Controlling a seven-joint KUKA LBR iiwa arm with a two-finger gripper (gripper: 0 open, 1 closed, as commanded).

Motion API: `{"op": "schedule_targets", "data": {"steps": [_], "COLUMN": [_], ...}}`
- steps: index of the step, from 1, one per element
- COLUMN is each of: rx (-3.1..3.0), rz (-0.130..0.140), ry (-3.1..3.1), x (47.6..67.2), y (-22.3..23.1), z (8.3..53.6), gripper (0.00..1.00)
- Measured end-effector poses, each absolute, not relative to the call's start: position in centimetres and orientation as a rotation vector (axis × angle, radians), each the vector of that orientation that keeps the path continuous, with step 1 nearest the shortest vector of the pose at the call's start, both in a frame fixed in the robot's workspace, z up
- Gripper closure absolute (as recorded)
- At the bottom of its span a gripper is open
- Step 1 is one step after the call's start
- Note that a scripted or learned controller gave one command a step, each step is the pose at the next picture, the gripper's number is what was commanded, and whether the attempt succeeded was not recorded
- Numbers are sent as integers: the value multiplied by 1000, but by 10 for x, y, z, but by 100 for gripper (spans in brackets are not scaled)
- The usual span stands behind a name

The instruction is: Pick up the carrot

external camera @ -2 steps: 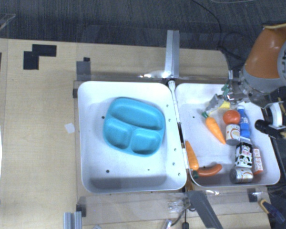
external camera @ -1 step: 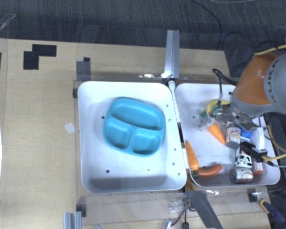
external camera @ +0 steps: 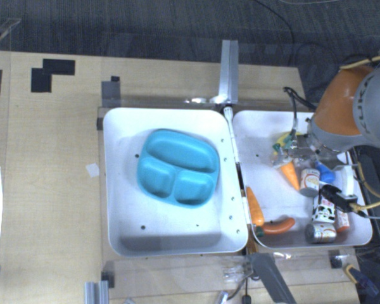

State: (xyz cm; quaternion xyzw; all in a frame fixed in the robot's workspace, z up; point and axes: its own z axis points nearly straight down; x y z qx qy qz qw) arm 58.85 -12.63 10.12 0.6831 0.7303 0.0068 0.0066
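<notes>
An orange carrot (external camera: 291, 174) lies in the right bin (external camera: 266, 132), near its middle, with its tip pointing toward the front. My gripper (external camera: 287, 149) hangs just behind and above this carrot's upper end, next to some green and yellow bits; whether it touches the carrot cannot be made out. A second long carrot (external camera: 254, 206) lies along the right bin's left wall, apart from the gripper. The grey arm with its orange band (external camera: 341, 106) reaches in from the right.
A red-orange sausage (external camera: 279, 225) lies at the right bin's front. Cans and small bottles (external camera: 323, 220) crowd its right side, with a blue item (external camera: 325, 170) beside the wrist. The left bin (external camera: 120, 170) holds a blue divided plate (external camera: 177, 166).
</notes>
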Motion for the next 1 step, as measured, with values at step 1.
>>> {"op": "schedule_targets", "data": {"steps": [1], "rx": [2093], "rz": [7], "ry": [2334], "x": [670], "y": [-69], "z": [216], "gripper": [100]}}
